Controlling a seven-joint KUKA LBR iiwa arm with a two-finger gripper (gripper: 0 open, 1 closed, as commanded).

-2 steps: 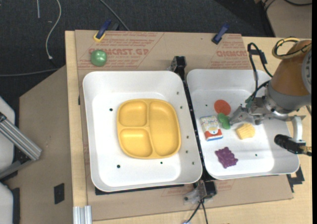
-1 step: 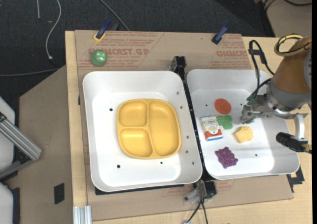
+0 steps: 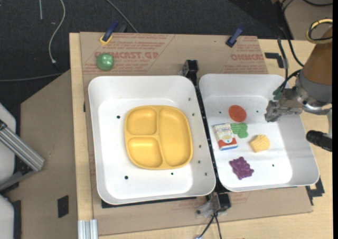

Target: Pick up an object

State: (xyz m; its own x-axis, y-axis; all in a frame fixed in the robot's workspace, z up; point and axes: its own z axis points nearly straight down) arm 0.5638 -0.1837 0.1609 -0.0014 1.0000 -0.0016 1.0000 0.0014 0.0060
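Observation:
In the right bin (image 3: 296,172) lie several small items: a red round disc (image 3: 237,112), a green piece (image 3: 241,130), a small white and red carton (image 3: 224,136), a yellow wedge (image 3: 260,143) and a purple grape bunch (image 3: 241,167). My gripper (image 3: 273,110) hangs over the right bin's upper right part, to the right of the red disc and apart from it. Nothing shows between its fingers. The orange band and grey wrist (image 3: 317,82) rise behind it at the right edge.
The left bin (image 3: 105,100) holds a yellow three-compartment plate (image 3: 158,136). A green ball (image 3: 105,62) rests on the cardboard outside the bins at the back left. Blue clamps (image 3: 110,33) pin the board's far edge. A black knob (image 3: 321,139) juts in at the right.

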